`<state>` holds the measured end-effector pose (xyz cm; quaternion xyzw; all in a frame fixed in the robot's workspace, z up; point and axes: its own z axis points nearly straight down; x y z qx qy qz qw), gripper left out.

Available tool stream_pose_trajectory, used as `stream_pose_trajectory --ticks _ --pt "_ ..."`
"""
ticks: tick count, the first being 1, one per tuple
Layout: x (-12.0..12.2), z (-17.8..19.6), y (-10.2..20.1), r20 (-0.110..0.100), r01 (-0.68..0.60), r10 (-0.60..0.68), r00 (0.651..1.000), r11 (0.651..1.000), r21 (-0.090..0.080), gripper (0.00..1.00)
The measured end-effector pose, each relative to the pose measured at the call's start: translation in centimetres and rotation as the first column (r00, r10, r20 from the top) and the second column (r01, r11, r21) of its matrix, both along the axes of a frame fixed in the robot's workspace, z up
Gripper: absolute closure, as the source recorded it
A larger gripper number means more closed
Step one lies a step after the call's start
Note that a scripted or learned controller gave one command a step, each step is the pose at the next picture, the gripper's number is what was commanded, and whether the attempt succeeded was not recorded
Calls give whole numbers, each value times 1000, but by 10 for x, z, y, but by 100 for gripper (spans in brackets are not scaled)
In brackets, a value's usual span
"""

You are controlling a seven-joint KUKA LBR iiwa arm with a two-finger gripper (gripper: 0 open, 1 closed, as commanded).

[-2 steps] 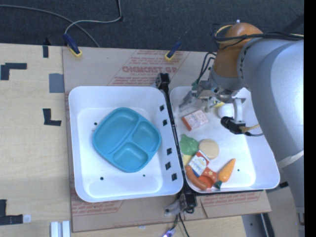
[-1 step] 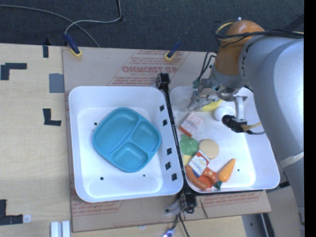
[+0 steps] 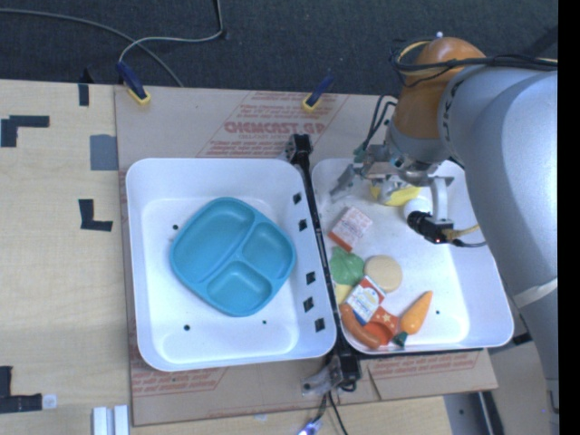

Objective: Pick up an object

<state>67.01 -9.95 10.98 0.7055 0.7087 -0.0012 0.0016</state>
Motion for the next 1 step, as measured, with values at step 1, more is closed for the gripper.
stream_pose_trajectory --ticks 1 --pt "-3 -25 -36 -9 5 -5 1000 1000 5 0"
